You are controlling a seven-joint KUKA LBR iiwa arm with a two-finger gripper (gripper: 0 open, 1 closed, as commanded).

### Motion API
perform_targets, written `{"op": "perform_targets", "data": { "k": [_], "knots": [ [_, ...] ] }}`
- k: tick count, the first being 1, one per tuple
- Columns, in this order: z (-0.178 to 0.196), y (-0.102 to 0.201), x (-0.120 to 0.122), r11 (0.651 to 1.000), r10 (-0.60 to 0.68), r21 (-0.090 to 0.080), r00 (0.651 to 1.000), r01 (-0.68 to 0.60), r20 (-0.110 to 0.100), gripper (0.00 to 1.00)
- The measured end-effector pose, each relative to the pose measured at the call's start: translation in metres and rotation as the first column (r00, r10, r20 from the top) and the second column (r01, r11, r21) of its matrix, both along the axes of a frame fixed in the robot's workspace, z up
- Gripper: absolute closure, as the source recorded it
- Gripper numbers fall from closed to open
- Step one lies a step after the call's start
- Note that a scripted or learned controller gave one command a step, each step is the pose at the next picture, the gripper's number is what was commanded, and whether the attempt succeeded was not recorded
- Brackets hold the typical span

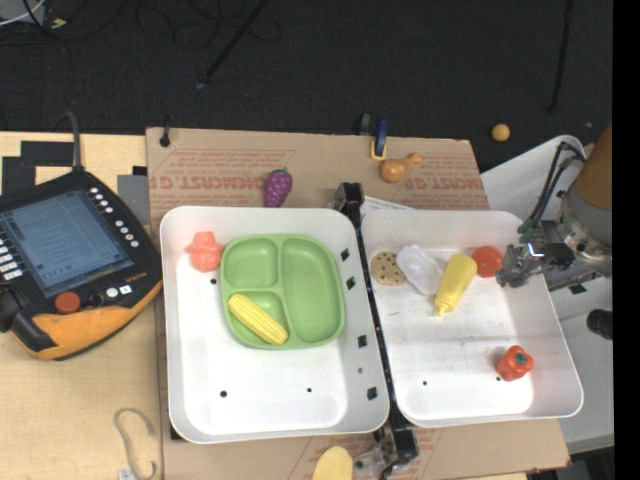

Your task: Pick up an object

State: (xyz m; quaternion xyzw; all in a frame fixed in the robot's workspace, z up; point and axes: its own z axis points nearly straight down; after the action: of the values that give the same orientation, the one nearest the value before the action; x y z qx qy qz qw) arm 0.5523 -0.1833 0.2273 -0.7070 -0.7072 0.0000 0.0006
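- White plastic bins sit side by side; the right bin [545, 318] serves as landmark for all that follows.
- At its right rim, near the far corner, hangs the gripper [512, 268]; whether it is open or closed I cannot tell, and nothing shows as held.
- Just left of the gripper, inside the right bin, lies a red ball [487, 261], the nearest thing to pick.
- Further left lies a yellow bottle [453, 282], its long axis slanting from far-right to near-left, beside a clear cup [419, 267] and a cookie [387, 267].
- Toward the right bin's near-right corner sits a red pepper [513, 363], nearer the viewer than the gripper.
- My judgement: the coming move turns on the ball lying directly left of the gripper, so a short reach inward would meet it first.
- Left of the right bin, the left bin [260, 398] holds a green plate [300, 288], corn [258, 319] and a pink toy [204, 252].
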Motion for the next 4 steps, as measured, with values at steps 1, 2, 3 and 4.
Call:
{"op": "perform_targets", "data": {
  "k": [1,2,3,4],
  "knots": [
    [-0.009,0.044,0.015,1.0,0.002,0.001,1.0,-0.002,-0.002,1.0],
    [-0.012,0.104,0.036,1.0,0.004,0.002,1.0,-0.004,0.0,1.0],
    [-0.019,0.15,0.049,1.0,0.003,0.001,1.0,-0.003,-0.001,1.0],
    [-0.022,0.203,0.067,1.0,0.003,0.001,1.0,-0.003,0.0,1.0]
  ]
}}
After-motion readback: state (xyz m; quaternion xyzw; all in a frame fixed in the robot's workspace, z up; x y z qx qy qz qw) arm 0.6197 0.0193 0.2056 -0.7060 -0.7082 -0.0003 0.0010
